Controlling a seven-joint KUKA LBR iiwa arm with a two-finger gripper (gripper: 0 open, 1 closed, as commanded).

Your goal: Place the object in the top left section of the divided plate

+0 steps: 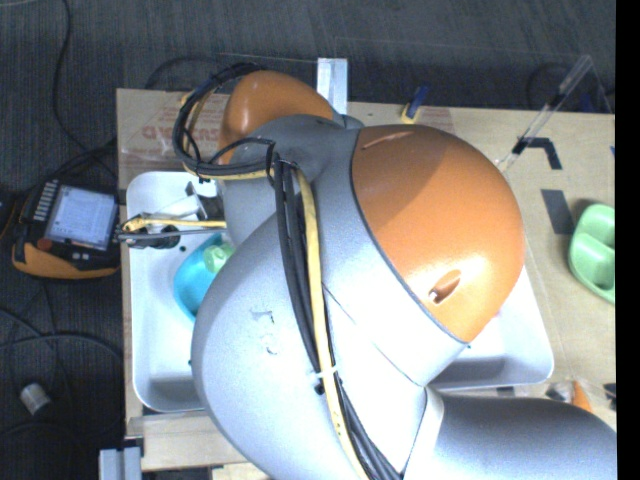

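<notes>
My arm [400, 268] covers most of the bench, its grey and orange links lying over both bins. The wrist with its black cables [215, 128] hangs over the far end of the left bin [150, 368]. The gripper [203, 196] sits low under the wrist and is largely covered by the arm. A blue rounded piece [190, 283] lies in the left bin with a small green object [216, 258] against its upper edge; the arm hides the rest of both. A thin yellow and black tool [160, 230] lies across the bin just left of the gripper.
A green plastic item [595, 248] rests on the bench at the far right. A hand-held device with a screen [75, 223] lies on the floor to the left. Part of the right bin's rim [535, 358] shows under the arm.
</notes>
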